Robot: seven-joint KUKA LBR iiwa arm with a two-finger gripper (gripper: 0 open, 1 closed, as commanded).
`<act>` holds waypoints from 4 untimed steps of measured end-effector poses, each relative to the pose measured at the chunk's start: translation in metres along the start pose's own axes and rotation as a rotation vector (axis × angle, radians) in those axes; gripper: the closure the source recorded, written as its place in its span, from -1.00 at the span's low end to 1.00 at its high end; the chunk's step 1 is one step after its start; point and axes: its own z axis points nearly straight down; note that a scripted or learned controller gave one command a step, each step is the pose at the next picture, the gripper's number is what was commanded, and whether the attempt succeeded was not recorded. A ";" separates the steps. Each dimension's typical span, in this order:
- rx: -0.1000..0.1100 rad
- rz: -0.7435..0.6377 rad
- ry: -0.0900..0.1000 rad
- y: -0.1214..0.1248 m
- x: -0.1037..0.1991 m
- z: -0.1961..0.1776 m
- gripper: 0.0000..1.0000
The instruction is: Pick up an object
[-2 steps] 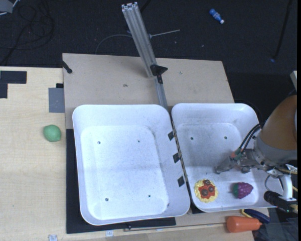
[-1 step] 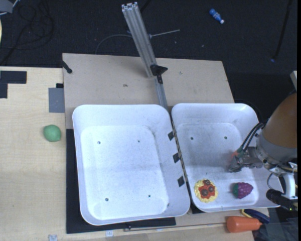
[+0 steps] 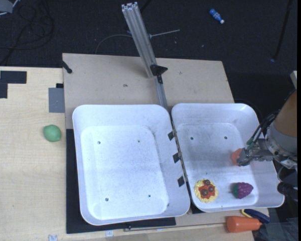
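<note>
From the overhead camera view we see the gripper [image 3: 245,157] low in the right white plastic bin [image 3: 215,115], its jaws at a small orange round object [image 3: 236,156] near the right wall; we cannot tell whether they are parted or closed on it. Nothing is lifted yet, so we judge the grasp and lift remain. A purple grape-like toy [image 3: 243,189] and a yellow flower-shaped toy with red centre [image 3: 205,190] lie near the front.
</note>
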 end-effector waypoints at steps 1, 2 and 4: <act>-0.002 -0.002 0.000 0.007 0.007 -0.054 1.00; -0.002 -0.001 0.000 0.008 0.007 -0.107 1.00; 0.004 -0.004 0.002 0.035 0.099 -0.094 1.00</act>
